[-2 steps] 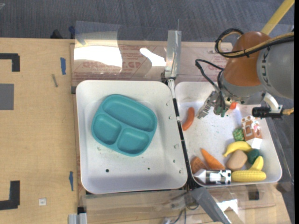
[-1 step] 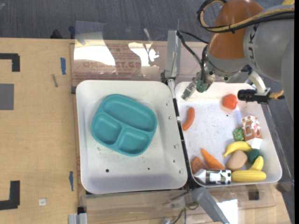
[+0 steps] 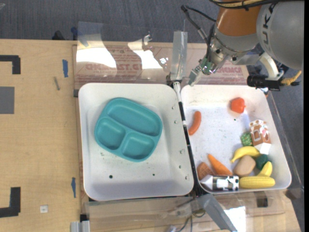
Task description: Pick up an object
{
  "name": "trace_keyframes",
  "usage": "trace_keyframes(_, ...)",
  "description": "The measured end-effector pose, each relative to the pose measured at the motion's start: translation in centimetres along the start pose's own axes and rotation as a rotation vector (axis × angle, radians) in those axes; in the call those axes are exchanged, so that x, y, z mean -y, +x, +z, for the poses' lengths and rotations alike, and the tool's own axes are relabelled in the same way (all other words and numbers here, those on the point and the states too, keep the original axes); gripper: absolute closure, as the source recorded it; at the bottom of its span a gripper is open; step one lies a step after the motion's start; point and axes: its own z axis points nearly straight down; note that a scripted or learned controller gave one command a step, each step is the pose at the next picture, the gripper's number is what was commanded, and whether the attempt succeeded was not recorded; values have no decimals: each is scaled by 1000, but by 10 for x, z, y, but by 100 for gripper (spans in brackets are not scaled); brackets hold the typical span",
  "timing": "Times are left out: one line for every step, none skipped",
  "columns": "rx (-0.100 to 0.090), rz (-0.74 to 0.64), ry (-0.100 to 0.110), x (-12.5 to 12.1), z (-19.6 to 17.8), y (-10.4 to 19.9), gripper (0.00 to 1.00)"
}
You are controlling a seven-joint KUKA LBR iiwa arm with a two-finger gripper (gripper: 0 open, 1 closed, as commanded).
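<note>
— Where does the gripper (image 3: pixel 204 69) stand?

— Above the far rim of the right bin (image 3: pixel 282 144), near the divider between the two bins. Whether it is open or closed I cannot tell (it is small and seen at a slant), and nothing shows in it.

— And the nearest thing to take?

— The sausage (image 3: pixel 194 123), I judge: it lies on the bin floor toward the camera from the gripper and slightly left, its long axis running near to far, smooth, reddish, gently curved. The round tomato (image 3: pixel 237 105) sits to the right.

— The rest?

— Crowded in the near right corner: a glossy banana (image 3: pixel 245 152), ribbed corn (image 3: pixel 257 181), a tapered carrot (image 3: pixel 219 165). The left bin (image 3: pixel 89 173) holds a teal compartment tray (image 3: pixel 128 128).
</note>
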Motion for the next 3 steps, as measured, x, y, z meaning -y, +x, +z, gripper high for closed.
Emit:
trace_keyframes(-11,-846,6,83,61,-21,100)
trace_keyframes(-10,-847,5,83,60,-20,0)
trace_keyframes(-16,-836,8,119,139,-54,0)
